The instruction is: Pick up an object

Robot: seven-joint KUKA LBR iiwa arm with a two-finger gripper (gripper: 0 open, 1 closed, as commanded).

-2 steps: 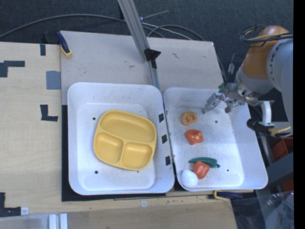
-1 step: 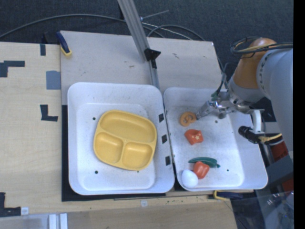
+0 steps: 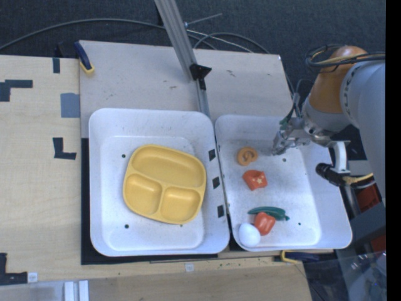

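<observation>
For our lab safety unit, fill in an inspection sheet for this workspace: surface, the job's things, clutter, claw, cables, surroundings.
Surface: bench bearing two white bins, the left bin and the right bin, side by side.
Job's things: in the right bin, a tan ring-shaped piece, a red chunk, a red pepper with green stem and a white egg at the near corner.
Clutter: yellow divided plate in the left bin.
Claw: claw low over the right bin's far part, nothing seen between its fingers.
Cables: thin cables behind the bench.
Surroundings: slanted metal pole; dark floor.
</observation>
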